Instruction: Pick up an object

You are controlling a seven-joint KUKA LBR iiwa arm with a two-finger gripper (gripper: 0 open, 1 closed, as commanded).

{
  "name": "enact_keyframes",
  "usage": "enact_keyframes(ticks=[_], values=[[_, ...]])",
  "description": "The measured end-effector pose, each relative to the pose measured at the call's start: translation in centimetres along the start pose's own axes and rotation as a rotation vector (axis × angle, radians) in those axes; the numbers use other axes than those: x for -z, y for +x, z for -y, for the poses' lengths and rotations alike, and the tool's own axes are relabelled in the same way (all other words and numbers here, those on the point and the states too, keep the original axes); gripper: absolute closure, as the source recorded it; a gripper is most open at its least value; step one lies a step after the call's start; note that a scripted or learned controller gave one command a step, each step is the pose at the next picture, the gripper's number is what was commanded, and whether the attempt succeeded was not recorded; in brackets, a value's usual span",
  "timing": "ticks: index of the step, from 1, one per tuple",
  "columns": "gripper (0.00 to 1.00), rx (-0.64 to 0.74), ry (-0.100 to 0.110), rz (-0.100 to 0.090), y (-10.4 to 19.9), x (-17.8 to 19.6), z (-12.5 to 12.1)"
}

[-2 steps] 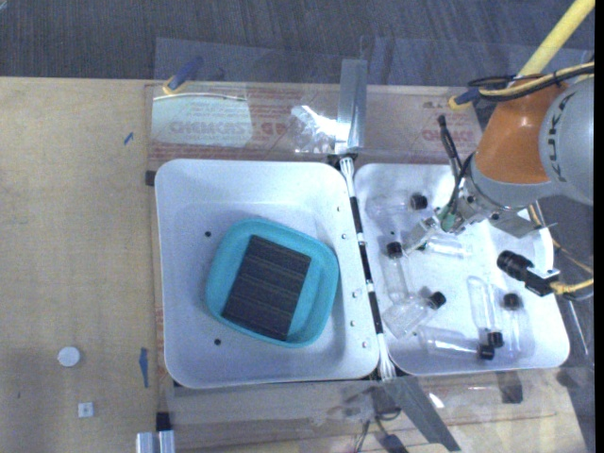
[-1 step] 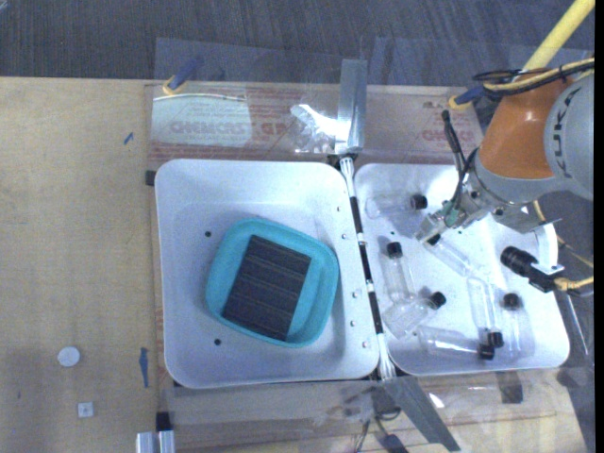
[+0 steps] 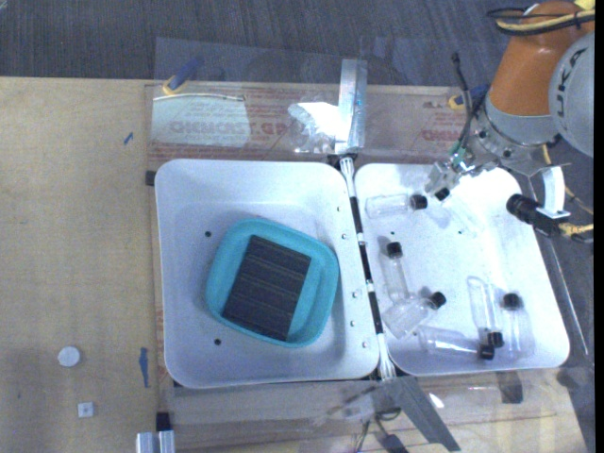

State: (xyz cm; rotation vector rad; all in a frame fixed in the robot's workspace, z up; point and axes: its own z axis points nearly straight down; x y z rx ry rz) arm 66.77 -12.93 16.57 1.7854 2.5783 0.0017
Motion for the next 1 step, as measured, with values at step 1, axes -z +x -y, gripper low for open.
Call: enact_keyframes(ticks=[1], values=[[1.00,-0.147,0.000,0.000,5.09,4.97,-1.92]])
